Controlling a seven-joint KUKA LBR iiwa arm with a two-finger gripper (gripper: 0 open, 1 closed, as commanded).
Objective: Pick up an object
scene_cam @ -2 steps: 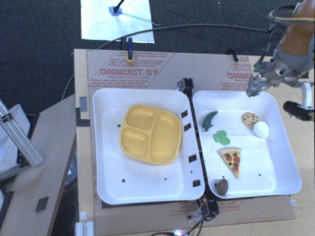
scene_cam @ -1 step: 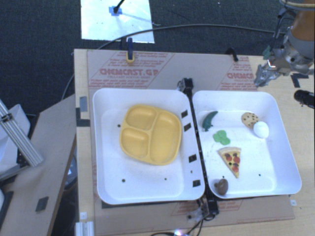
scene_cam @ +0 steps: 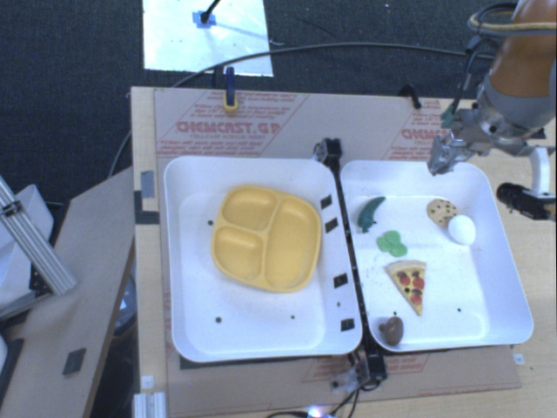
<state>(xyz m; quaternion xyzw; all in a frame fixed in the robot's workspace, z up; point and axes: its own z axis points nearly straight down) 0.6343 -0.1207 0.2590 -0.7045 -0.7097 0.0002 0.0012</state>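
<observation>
Tool (scene_cam: 442, 162) above right bin's (scene_cam: 500, 325) far edge; finger state unclear. Cookie (scene_cam: 441, 210) and egg (scene_cam: 461, 230) touching, near right edge. Risk: egg rolls from fingers; cookie too flat to pinch.

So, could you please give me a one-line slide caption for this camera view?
KUKA arm's gripper hovers over the right bin's far edge above toy food; a yellow tray sits in the left bin.
</observation>
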